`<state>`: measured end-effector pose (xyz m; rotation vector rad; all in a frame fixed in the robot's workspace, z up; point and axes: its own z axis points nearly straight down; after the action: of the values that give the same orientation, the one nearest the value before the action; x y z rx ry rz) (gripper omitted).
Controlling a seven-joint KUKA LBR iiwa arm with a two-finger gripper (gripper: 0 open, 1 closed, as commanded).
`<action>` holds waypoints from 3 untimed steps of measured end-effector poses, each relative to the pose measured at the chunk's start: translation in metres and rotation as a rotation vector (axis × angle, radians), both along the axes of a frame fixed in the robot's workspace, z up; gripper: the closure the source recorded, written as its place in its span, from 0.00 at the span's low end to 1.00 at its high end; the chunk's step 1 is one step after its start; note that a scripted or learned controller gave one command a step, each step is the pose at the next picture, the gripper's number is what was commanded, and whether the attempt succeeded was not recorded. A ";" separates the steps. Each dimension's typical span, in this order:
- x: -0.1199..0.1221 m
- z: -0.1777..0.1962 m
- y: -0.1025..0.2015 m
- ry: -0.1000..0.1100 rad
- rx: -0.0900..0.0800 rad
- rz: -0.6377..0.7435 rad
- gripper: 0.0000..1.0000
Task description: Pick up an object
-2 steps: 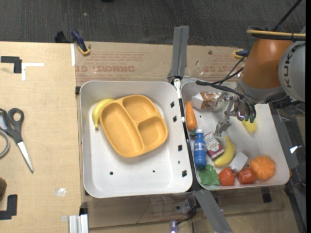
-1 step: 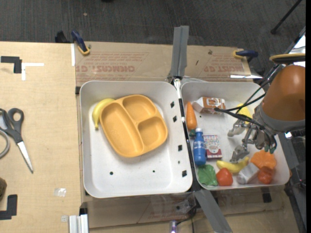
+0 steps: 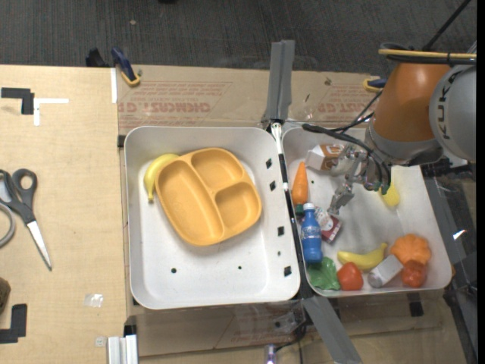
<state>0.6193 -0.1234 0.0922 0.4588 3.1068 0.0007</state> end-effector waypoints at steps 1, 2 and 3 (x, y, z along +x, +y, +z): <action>-0.027 0.000 0.030 -0.002 0.000 0.000 0.00; -0.005 0.001 -0.036 -0.004 -0.002 -0.032 0.00; 0.016 -0.003 0.017 0.030 -0.003 -0.054 0.00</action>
<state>0.6353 -0.1066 0.0891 0.5470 3.1216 -0.0114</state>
